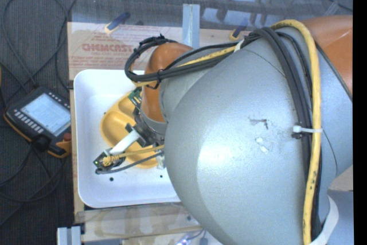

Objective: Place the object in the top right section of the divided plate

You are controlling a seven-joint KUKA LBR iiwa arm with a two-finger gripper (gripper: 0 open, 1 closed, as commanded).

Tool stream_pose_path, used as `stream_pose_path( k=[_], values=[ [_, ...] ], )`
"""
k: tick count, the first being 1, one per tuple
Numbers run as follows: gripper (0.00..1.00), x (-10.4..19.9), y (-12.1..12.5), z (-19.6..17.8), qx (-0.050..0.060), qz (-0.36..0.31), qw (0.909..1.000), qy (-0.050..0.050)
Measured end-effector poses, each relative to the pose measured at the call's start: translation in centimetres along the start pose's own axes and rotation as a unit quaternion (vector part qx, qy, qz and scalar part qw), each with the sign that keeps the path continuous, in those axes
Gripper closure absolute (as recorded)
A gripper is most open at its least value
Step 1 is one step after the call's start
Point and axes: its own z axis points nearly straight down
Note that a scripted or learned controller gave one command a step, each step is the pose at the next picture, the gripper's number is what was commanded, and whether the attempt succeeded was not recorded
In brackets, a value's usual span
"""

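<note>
Grey casing (241, 169) is showing scuffs. Yellow cable (312, 66) and black cables (291, 66) are crossing it, white tie (301, 132) binding them. Orange band (172, 54) is ringing the wrist.

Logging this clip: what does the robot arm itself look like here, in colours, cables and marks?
The arm has a smooth, rounded grey shell with a few small pale scuffs. An orange band sits above the wrist. A yellow cable and black cables run along the shell, bound by a white zip tie.
</note>
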Motion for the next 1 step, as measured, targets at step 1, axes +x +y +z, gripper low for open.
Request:
stream_pose_path(
  k=[1],
  values=[
    [0.00,1.21,-3.41,0.10,0.002,0.175,0.9846,0.000]
  ],
)
